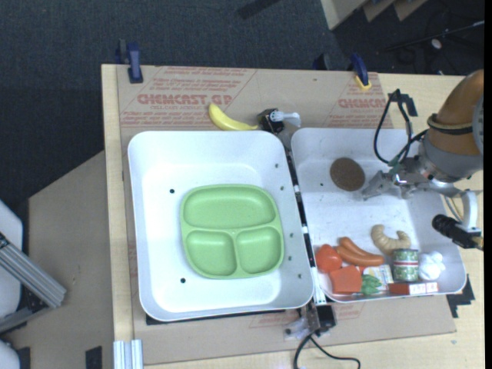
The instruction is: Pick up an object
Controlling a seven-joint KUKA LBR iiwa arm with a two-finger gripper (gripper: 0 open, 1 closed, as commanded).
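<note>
My gripper [387, 184] hangs low over the back half of the right bin [317, 146], at the end of the grey arm with the orange band [460, 104]. A brown round disc [347, 173] lies just left of it, apart from it. Toy food is crowded along the bin's front: a red tomato [329, 258], an orange sausage [360, 252], an orange block [346, 280], a tan pastry [390, 239], a small can [405, 266] and a white lump [431, 266]. Nothing shows in the gripper.
The left bin [154, 206] holds a green divided plate [231, 229]. A yellow banana [229, 120] lies on the cardboard behind that bin. Black cables loop above the gripper, and blue clamps [132, 58] grip the bench's back edge.
</note>
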